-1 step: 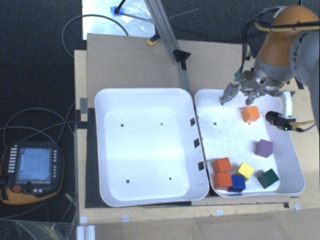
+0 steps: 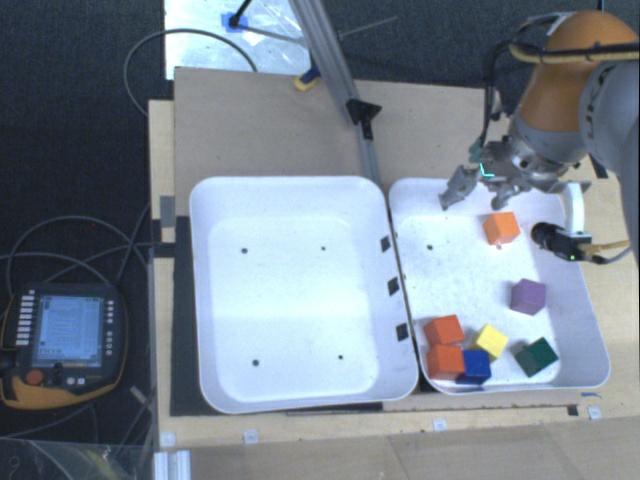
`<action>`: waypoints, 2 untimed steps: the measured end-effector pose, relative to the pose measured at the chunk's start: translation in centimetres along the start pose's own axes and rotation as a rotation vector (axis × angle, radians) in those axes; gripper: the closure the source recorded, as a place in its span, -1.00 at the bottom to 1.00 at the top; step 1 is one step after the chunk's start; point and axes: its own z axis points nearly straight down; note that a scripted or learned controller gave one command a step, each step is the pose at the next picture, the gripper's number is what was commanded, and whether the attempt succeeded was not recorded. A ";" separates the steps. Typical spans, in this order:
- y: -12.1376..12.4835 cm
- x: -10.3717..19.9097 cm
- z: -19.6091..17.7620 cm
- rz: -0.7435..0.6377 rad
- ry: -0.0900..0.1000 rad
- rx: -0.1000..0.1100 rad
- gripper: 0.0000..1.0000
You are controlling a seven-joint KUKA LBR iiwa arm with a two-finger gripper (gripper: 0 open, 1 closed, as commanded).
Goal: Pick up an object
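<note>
1. Right bin (image 2: 590,368): blocks crowd its near edge; the middle and far-left floor are bare.
2. Left bin (image 2: 290,193) sits just beside it.
3. Gripper (image 2: 478,196) hangs over the right bin's far edge, fingers spread wide, nothing between them.
4. Orange block (image 2: 501,228) lies just beside the right finger (image 2: 503,197); can't tell if touching.
5. Purple block (image 2: 528,295) sits alone mid-right.
6. Near-edge cluster: two orange cubes (image 2: 445,344), yellow block (image 2: 491,340), blue block (image 2: 476,365), green block (image 2: 537,356).

A robot lab: a big robot arm (image 2: 580,78), a control pad (image 2: 62,346) with wires on the floor, left.
</note>
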 end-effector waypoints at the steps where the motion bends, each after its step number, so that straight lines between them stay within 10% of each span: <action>1: 0.6 0.8 4.8 0.000 0.000 0.003 -1.00; 2: 0.6 0.8 10.0 0.000 0.000 0.004 -1.00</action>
